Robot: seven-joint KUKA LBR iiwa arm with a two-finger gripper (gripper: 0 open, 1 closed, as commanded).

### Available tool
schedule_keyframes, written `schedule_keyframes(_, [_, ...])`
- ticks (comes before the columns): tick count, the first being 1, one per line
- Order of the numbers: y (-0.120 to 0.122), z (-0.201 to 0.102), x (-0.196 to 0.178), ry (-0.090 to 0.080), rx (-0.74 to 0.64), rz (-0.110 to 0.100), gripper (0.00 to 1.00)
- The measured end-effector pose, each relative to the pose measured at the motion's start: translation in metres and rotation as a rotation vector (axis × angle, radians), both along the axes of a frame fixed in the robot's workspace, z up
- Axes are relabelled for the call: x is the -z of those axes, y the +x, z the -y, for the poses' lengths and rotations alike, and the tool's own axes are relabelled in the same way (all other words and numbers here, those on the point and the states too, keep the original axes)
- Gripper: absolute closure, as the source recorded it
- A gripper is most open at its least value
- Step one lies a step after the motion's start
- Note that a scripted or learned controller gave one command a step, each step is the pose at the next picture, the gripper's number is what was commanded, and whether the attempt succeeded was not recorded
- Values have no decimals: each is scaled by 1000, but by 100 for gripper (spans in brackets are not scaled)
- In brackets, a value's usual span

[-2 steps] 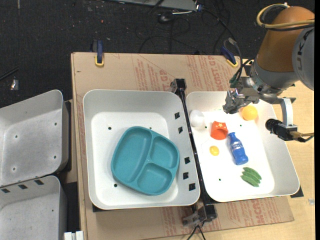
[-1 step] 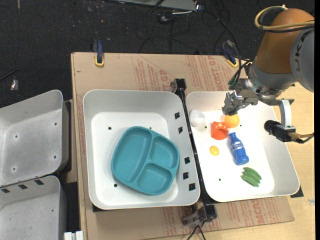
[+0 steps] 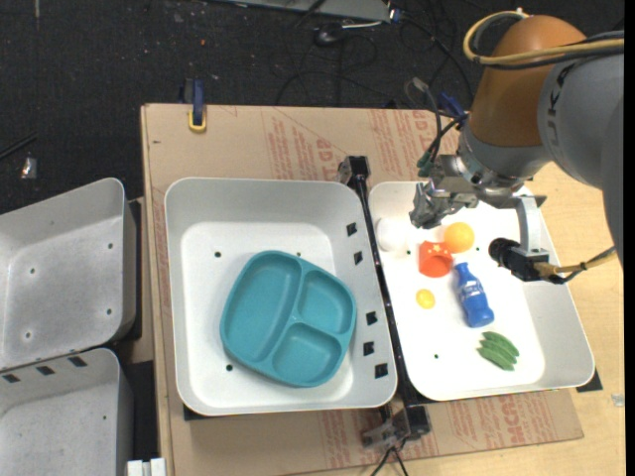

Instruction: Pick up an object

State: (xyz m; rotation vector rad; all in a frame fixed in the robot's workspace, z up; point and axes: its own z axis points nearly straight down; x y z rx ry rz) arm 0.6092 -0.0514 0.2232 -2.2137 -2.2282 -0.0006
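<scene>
Orange cup [image 3: 435,258] is sat in the right bin [image 3: 556,365], just near of the tool [image 3: 434,212], so a short drop toward the viewer is probably needed. Whether the tool is apart or together can't be told.

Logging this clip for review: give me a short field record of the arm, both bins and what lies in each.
arm: grey with orange band, reaching in from the right
gripper: low over the far left part of the right bin; nothing visibly held
left bin: teal divided plate
right bin contents: white egg-like object, orange ball, red-orange cup, small yellow piece, blue bottle, green pod
nearest to gripper: orange ball and red-orange cup
</scene>
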Motion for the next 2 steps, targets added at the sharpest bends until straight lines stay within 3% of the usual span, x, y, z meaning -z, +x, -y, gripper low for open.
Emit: schedule_keyframes(2, [11,-100,-3,0,0,2,100])
